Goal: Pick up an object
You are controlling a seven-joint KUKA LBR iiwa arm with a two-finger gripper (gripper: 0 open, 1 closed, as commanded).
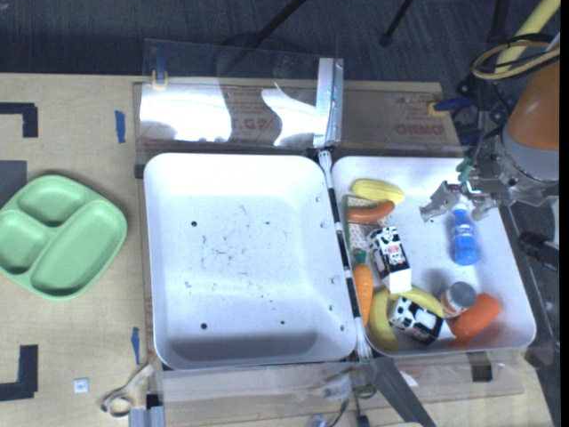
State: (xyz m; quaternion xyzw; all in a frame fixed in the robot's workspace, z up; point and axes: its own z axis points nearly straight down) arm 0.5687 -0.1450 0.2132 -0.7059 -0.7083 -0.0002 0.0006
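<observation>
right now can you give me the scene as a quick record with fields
gripper: over the right bin's far side, nothing between its fingers
right bin: holds corn, blue bottle, carrot, banana, other small toys
left bin: white, a few dark specks
green tray: on the bench, left of both bins

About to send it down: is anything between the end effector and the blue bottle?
Nothing visible is. The end effector sits just above the blue bottle in the right bin; the nearest toys, a corn cob and cow figure, lie off to the side.
</observation>
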